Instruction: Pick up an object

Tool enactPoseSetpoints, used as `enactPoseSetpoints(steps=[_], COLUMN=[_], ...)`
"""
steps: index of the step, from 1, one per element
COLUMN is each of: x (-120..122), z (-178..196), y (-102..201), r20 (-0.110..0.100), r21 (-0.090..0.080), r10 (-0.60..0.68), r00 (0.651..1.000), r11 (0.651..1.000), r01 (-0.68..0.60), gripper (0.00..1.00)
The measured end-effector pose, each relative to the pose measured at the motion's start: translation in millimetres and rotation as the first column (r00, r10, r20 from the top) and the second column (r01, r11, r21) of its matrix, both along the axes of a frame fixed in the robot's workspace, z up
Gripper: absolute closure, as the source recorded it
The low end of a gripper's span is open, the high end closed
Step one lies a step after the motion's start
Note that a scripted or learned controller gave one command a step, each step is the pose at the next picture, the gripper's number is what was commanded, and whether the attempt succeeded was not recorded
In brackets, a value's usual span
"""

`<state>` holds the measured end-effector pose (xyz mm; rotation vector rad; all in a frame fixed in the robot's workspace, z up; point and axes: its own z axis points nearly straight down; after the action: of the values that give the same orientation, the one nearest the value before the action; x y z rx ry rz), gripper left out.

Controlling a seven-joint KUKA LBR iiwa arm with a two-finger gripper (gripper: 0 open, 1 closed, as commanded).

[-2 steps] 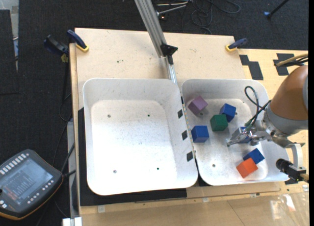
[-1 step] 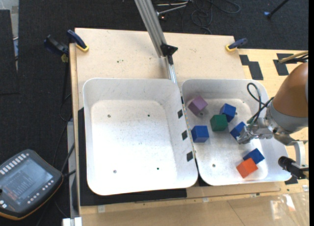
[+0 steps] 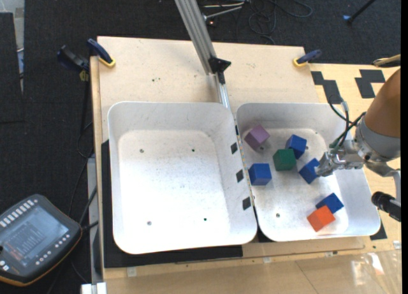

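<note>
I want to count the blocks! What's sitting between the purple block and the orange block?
In the camera view, the green block sits roughly between the purple block and the orange block, in the right bin.

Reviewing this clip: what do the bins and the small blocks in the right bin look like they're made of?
The bins look like thin moulded plastic, white and matt: rounded corners, a rolled rim, dark scuff specks. The blocks, such as the purple block, green block and orange block, look like painted wood or solid plastic: flat, even colour, crisp edges, no glare. Which of the two is unclear.
</note>
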<state>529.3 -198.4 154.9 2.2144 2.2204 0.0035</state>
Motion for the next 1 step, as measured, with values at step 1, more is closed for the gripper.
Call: enactPoseSetpoints(steps=[1], x=[6.8], z=[45.0], y=[4.2], r20=[0.001], r21=[0.0], r10=[0.001], r00=[1.0], r11=[1.0], r01=[-0.001], gripper=[1.0])
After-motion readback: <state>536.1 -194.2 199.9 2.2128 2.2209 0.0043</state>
